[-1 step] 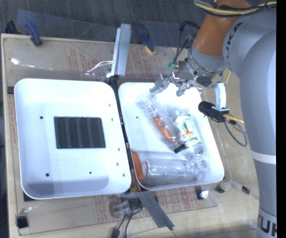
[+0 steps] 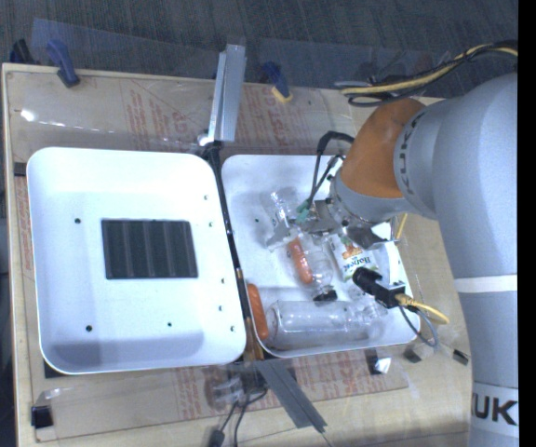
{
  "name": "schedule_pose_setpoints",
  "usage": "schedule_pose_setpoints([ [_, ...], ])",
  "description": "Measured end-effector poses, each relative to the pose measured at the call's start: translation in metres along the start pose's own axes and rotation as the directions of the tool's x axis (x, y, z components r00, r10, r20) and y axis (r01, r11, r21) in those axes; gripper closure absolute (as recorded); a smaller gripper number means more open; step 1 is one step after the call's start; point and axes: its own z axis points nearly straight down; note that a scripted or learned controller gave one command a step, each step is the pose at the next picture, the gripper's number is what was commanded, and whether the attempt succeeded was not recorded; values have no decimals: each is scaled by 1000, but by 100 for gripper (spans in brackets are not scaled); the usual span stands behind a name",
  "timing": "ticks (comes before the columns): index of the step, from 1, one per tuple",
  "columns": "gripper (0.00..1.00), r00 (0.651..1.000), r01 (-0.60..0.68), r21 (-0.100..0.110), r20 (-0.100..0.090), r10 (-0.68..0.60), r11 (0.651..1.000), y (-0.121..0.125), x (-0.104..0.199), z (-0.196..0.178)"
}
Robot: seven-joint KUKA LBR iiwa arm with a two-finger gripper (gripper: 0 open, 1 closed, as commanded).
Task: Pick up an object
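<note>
We saw the grey arm (image 2: 468, 166) reach in from the right, bent downward at the wrist, its orange band (image 2: 378, 152) turned toward the camera. The claw (image 2: 316, 220) pointed down and leftward, low over the right bin, with cables trailing off the wrist.

Left bin (image 2: 49, 250) mostly open floor, just a dark grate (image 2: 149, 249) mid. Right bin (image 2: 249, 180) crowded: clear bottle (image 2: 328, 321) along front edge, sausage (image 2: 300, 261) centre, carton (image 2: 354, 261) by right edge; back-left corner free.
</note>
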Motion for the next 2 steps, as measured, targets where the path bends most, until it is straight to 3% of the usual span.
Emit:
schedule_pose_setpoints([
  [1, 100, 1000, 5, 0, 1, -5, 1000, 1, 0, -11],
  [2, 100, 994, -108, 7, -1, 108, 994, 75, 14, -101],
])
